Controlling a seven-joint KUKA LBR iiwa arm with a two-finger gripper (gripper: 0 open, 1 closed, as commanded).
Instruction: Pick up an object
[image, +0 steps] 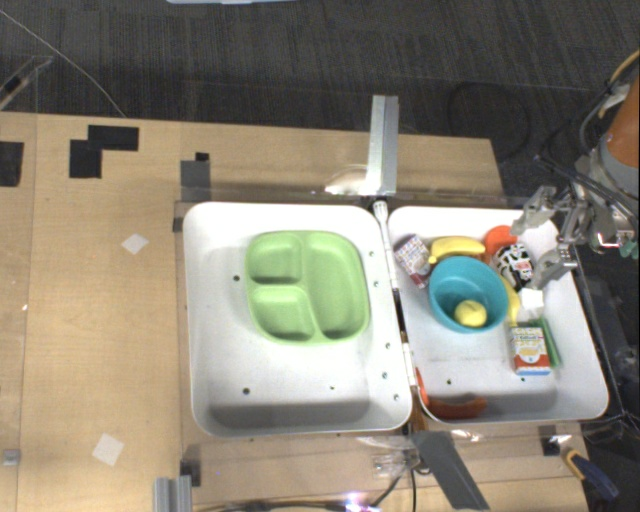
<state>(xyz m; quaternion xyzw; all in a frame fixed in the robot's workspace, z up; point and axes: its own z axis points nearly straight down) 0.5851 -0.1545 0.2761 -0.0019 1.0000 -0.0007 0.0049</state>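
Note:
The right bin (570, 390) holds a blue bowl (467, 288) with a yellow lemon (470, 314) inside it. A banana (456, 247) lies behind the bowl, with a purple-and-white packet (411, 254) to its left. An orange ball (499, 240) and a black-and-white toy (516, 264) sit at the back right. A green-and-red carton (530, 348) lies near the right wall. My gripper (550, 235) hangs over the bin's back right corner, just right of the orange ball and the toy, with nothing visibly between its fingers.
The left bin (215, 380) bears a green divided tray (304, 284). An orange-red object (455, 405) lies at the right bin's front edge. A metal post (383, 145) stands behind the seam between the bins. The arm enters from the right edge.

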